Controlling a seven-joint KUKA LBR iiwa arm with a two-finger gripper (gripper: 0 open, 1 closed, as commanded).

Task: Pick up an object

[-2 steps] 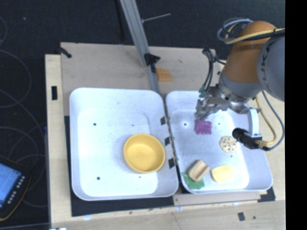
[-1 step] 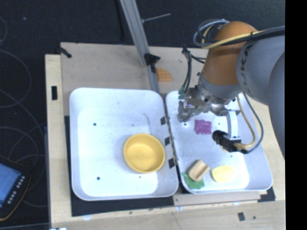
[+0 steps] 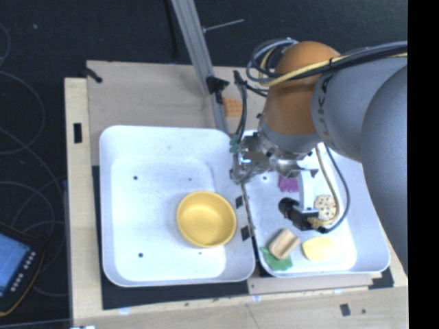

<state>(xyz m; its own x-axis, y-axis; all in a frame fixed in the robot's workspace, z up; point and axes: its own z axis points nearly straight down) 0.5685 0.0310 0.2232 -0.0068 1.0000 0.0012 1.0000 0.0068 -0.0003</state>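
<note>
Over the right bin (image 3: 370, 256) your arm hangs low, its gripper (image 3: 248, 162) near the wall shared with the left bin (image 3: 116, 184); whether it is wide or narrow, you cannot tell. Candidates lie near the front: a tan block (image 3: 282, 242), yellow piece (image 3: 316, 249), dotted piece (image 3: 324, 208). The bowl (image 3: 206, 218) sits apart. Descend here and you risk striking the wall, grasping nothing.

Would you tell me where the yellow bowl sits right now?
The yellow bowl sits in the left bin, near its lower right corner.
</note>
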